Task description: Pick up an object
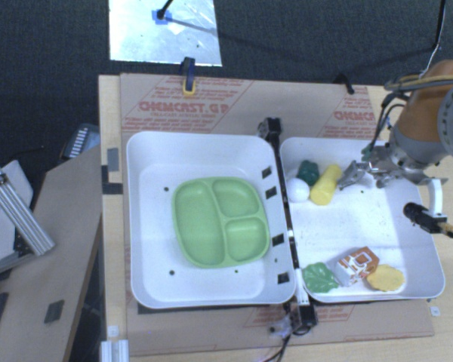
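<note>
The right bin (419, 240) holds several small objects. A yellow cylinder (325, 184), a white ball (297, 190) and a dark green piece (308, 172) lie in its far left corner. An orange-and-white item (357, 264), a yellow flat piece (385, 278) and a green leafy piece (319, 277) lie along its near side. My gripper (352, 176) hangs over the far part of this bin, just right of the yellow cylinder, its fingers pointing left and spread apart with nothing between them.
The left bin (147, 202) holds a green divided plate (217, 221). A black divider with clips (281, 210) runs between the bins. The arm (430, 127) comes in from the right. A black fitting (426, 219) sticks over the right bin's right rim.
</note>
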You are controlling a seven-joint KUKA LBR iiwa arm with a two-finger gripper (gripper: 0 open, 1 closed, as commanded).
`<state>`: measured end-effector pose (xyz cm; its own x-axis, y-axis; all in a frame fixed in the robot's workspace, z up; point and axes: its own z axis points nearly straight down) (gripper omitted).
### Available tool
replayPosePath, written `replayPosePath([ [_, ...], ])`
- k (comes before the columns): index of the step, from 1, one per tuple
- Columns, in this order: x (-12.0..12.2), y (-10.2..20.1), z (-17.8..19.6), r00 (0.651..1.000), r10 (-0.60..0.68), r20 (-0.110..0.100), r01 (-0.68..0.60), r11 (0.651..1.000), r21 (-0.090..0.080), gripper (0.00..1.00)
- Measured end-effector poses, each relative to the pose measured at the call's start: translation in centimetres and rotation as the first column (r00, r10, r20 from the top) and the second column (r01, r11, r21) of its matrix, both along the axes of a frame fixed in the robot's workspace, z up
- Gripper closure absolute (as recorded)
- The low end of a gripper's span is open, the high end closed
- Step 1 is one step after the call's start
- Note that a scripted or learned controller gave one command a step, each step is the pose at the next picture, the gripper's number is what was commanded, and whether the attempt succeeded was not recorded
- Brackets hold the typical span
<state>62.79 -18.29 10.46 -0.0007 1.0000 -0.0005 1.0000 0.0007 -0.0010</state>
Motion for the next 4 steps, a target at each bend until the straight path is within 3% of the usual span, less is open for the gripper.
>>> replayPosePath([
  [1, 0.0, -0.1, -2.0, 1.0, 0.001, 0.001, -0.001, 1.0, -0.001, 0.0],
  [2, 0.2, 0.0, -0.8, 1.0, 0.001, 0.007, -0.001, 1.0, -0.002, 1.0],
  [4, 0.8, 0.4, 11.1, 1.0, 0.005, 0.009, -0.005, 1.0, -0.002, 1.0],
])
